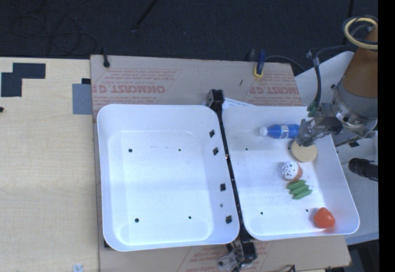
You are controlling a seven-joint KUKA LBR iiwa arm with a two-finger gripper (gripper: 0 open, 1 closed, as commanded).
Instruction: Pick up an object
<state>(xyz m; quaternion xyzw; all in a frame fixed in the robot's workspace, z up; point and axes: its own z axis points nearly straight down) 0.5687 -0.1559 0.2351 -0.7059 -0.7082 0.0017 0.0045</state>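
Note:
My gripper [307, 136] hangs low over the far right part of the right bin [265, 215]. It sits just above a tan round disc [303, 152] and against the right end of a blue bottle [281, 131] that lies on its side. In front of the disc lies a white spotted ball with an orange patch [290, 171]. A green pod-like piece [299, 189] rests a little nearer, and a red-orange fruit [323, 218] lies in the bin's near right corner. I see nothing lifted off the bin floor.
The left bin [160, 234] stands beside the right one, with a black divider strip [223, 166] between their rims. Both rest on a cardboard sheet [160, 82]. The arm's grey wrist [358, 95] comes in from the right.

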